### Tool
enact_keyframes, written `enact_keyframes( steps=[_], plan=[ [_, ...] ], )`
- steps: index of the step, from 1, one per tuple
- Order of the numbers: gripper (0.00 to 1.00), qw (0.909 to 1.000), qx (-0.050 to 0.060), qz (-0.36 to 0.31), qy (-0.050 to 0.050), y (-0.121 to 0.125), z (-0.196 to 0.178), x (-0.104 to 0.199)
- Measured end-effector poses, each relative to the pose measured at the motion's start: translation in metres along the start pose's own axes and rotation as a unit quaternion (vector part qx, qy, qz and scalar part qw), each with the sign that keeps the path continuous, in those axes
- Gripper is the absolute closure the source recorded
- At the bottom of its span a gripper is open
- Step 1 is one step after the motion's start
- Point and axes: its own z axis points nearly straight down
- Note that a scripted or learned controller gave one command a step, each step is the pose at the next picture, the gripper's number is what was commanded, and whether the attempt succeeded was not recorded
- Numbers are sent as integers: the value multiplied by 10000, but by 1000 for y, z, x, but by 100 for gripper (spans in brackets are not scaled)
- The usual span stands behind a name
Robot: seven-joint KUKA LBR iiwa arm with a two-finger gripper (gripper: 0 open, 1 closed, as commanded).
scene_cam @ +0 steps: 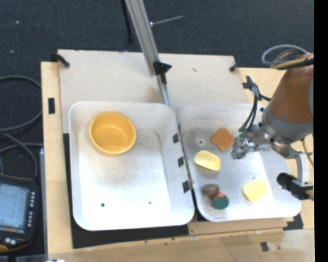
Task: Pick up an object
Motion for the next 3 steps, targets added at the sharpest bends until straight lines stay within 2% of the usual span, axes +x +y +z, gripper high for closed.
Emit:
enact_keyframes(
  steps=[1, 2, 3],
  plan=[
    [100, 10000, 2, -3, 0, 3, -54, -1],
    [100, 10000, 39, -13, 10, 5, -39, 47],
    [100, 10000, 39, -17, 15, -5, -40, 97]
  ],
)
